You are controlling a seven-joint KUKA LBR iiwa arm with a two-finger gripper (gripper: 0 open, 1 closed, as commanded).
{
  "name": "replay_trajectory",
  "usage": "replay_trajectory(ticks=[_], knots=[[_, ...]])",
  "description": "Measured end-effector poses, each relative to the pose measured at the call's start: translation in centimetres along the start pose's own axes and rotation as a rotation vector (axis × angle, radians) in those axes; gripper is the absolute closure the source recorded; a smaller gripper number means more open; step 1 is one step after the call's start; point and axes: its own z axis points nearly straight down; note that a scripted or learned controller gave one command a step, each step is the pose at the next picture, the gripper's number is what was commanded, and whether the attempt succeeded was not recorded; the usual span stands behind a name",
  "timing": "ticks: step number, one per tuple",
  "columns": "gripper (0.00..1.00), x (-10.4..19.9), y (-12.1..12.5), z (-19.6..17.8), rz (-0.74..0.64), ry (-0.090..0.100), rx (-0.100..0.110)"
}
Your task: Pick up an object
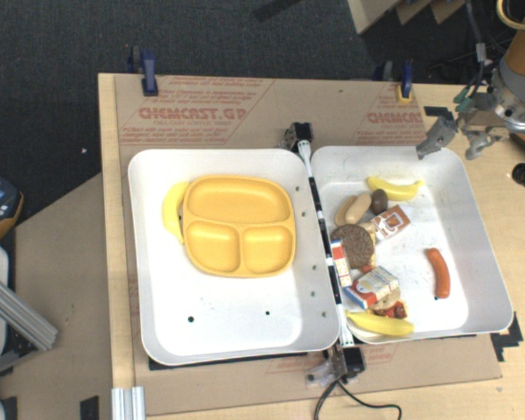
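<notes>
The gripper (455,136) hangs at the far right corner of the right bin (481,234), over its rim, with its two fingers spread apart and nothing between them. Just below and to the left of it, inside that bin, lies a small banana (394,186). Further from the gripper along the same line sit a potato (356,206) touching a dark rounded piece (379,201), a small red-and-white carton (391,224) and a brown round patty (358,245). Straight down from the gripper, alone near the bin's right side, lies a red sausage (437,272). Well away, at the near edge of the bin, a second banana (381,324) rests beside a small box (374,286) and some red bits.

The left bin (157,304), far to the gripper's left, carries a yellow divided tray (239,224) with a yellow plate (172,209) peeking out from under its left edge. Both bins stand on the desk (114,191).
</notes>
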Motion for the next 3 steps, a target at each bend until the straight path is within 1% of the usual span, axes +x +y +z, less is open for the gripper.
replay_trajectory(ticks=[1,2,3], knots=[[0.00,5.2,2.0,13.2,-0.005,0.006,0.012],[0.00,3.4,2.1,15.1,0.001,0.001,0.004],[1.00,3.4,2.3,13.8,-0.001,-0.001,-0.001]])
